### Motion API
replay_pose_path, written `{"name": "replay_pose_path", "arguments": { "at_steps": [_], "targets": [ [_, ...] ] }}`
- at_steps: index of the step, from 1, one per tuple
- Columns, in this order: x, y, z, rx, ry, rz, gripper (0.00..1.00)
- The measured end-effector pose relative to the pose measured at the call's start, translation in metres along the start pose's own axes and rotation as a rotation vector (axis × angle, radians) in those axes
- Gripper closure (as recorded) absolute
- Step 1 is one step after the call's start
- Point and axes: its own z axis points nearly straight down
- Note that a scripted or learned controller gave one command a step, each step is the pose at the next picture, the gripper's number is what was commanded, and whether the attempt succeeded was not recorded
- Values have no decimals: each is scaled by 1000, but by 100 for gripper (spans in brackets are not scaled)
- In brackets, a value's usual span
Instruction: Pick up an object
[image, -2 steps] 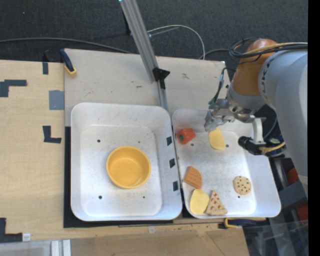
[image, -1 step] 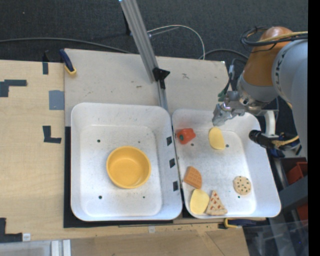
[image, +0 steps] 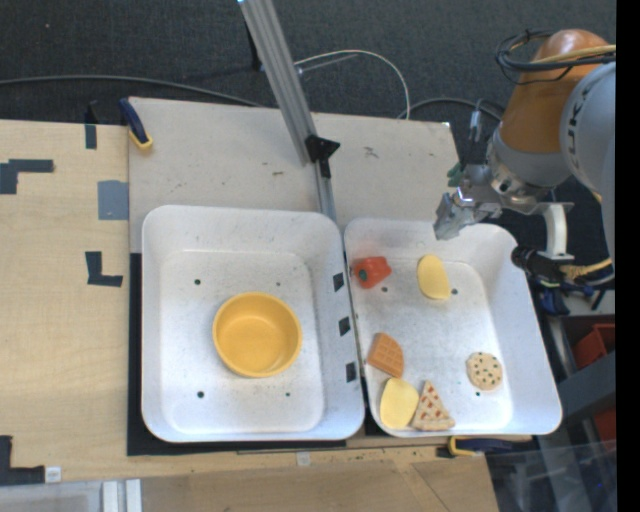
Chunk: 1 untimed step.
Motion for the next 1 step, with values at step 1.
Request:
{"name": "replay_pose_path", "arguments": {
  "at_steps": [1],
  "targets": [
    [54, -10, 8, 6, 2, -4, 100]
  ]
}}
